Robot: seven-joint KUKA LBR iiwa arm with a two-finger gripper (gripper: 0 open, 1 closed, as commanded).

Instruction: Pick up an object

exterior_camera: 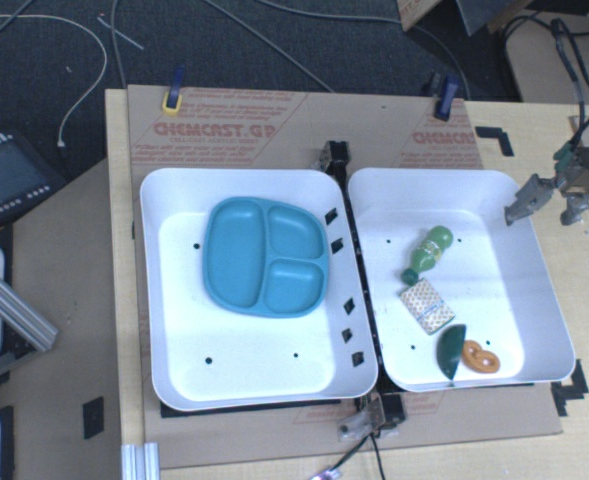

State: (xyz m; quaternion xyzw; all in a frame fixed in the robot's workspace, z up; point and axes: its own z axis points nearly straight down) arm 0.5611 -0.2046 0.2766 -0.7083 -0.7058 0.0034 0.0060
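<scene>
the gripper (546,202) hangs over the right bin's (534,298) far right rim, fingers spread, pinching nothing; green bottle (430,250) lies well apart.

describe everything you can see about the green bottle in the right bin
The green bottle is a small toy-like bottle that looks like plastic, with a rounded pale green body, a lighter band near its upper end, and a narrower darker green neck end. It lies on its side on the floor of the right bin, set diagonally, body toward the upper right and neck toward the lower left. Its neck end sits very close to the checkered packet; contact cannot be told. Nothing grips it.
</scene>
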